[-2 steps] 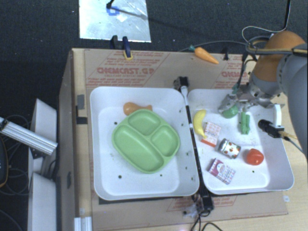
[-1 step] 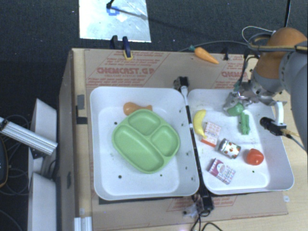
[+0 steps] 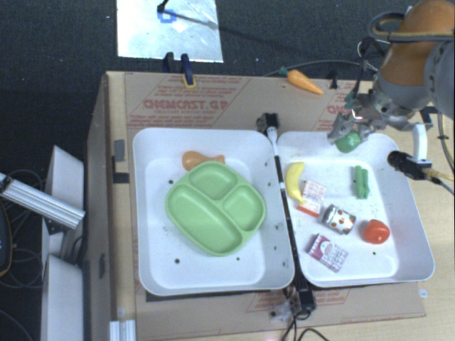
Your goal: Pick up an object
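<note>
One gripper [image 3: 348,135] hangs over the far edge of the right bin [image 3: 409,261], its fingers closed on a small round green object [image 3: 349,143] that shows between and just below them. Whether the object is clear of the bin's rim or resting on it cannot be told from this slant. Judged from the task, the step in hand is the lift: it would go best as a straight rise with the grip held firm, since a round, smooth body seated low in the fingers is likely to roll out under any sideways swing. The arm [image 3: 416,55], grey with its orange band, enters from the right above the gripper.

Below, on the right bin's floor, lie a green pod-shaped piece [image 3: 362,181], a yellow banana [image 3: 293,178], a small printed packet [image 3: 311,192], a can on its side [image 3: 338,219], a red tomato [image 3: 376,231] and a red-and-white carton [image 3: 327,252], all well apart from the gripper. The left bin [image 3: 160,261] holds a green divided plate [image 3: 215,207] with an orange object [image 3: 193,160] just beyond it. An orange carrot [image 3: 305,82] lies on the bench behind the bins.
</note>
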Robot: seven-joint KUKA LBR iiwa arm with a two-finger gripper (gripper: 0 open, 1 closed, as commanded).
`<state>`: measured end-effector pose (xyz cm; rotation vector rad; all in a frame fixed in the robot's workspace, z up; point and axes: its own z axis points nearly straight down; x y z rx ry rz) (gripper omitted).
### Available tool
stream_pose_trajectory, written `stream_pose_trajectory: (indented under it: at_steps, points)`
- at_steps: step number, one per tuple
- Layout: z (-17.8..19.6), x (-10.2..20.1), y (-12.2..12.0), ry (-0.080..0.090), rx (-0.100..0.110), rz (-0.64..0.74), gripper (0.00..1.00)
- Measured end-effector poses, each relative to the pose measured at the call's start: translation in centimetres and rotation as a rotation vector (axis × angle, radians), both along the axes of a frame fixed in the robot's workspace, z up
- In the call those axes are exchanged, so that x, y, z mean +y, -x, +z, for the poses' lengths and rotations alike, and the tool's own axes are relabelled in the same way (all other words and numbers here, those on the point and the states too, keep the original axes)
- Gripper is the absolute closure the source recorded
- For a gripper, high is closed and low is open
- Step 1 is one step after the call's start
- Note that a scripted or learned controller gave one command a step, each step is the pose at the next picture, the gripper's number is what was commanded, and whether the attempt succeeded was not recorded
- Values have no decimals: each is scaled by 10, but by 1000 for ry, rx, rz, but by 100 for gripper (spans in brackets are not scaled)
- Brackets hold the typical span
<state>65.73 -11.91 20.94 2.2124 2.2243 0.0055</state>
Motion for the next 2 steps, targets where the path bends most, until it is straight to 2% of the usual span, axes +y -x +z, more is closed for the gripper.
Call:
stream_pose_trajectory:
  at_steps: [1, 2]
  points:
    - [51, 99, 10, -2, 2, -1, 100]
    - [48, 181, 56, -2, 5, -1, 100]
